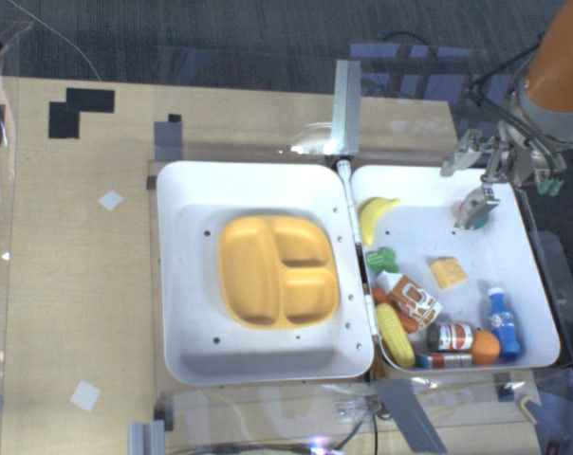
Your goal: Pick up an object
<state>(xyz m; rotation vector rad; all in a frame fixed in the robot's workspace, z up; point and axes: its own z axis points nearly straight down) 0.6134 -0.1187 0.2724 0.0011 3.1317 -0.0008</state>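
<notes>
My gripper (465, 190) hangs over the far part of the right bin (524, 218), open, with nothing between its fingers. Below it in that bin lie a yellow banana (376, 212), a green toy (381, 259), a tan square cracker (448, 272), a red and white box (415, 301), a corn cob (396, 334), a dark can (450, 336), an orange (487, 347) and a blue bottle (501, 322). The cracker is the nearest object to the fingers, a little in front of them. The banana sits off to their left.
The left bin (187, 254) holds a yellow divided plate (277, 271) in its middle. A metal post (347, 107) stands at the back between the bins. The bench (68, 282) stretches bare to the left, with black tape marks at its far left.
</notes>
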